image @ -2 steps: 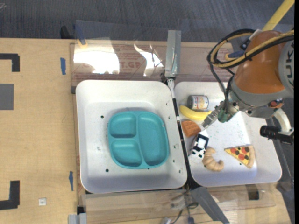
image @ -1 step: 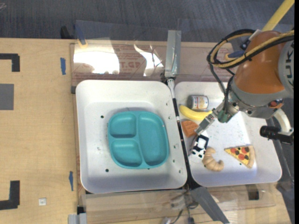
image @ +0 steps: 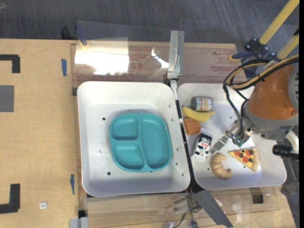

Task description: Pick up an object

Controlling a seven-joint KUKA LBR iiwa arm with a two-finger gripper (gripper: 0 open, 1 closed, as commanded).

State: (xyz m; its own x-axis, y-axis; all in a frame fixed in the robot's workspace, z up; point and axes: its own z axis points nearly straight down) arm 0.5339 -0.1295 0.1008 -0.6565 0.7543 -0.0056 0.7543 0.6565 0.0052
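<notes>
A pale wooden bench [image: 33, 141] is seen on the left, marked with black corner brackets and short strips of blue tape, and a dark grey carpeted floor runs along the top. A clear plastic sheet over a cardboard panel [image: 142, 61] is seen behind the bins. The left bin [image: 90, 99] is occupied by a teal divided tray [image: 140, 141] with three compartments, lying flat near its middle. The right bin [image: 275, 175], just beside it across a dark divider, is loaded with small things: a small can [image: 202, 103] lying at the top, a yellow banana [image: 197, 114] just below it, an orange block [image: 192, 126] touching the banana's lower left, a small printed card [image: 204, 145] below that, a croissant [image: 221, 166] near the front wall, and a pizza slice [image: 245, 156] to its right. The gripper [image: 223, 143] is seen lowered into the right bin between the card, the croissant and the pizza slice, the grey arm with its orange band [image: 270, 99] reaching in from the right. The fingers are seen parted a little and nothing is gripped between them; whether they touch the bin floor cannot be told
</notes>
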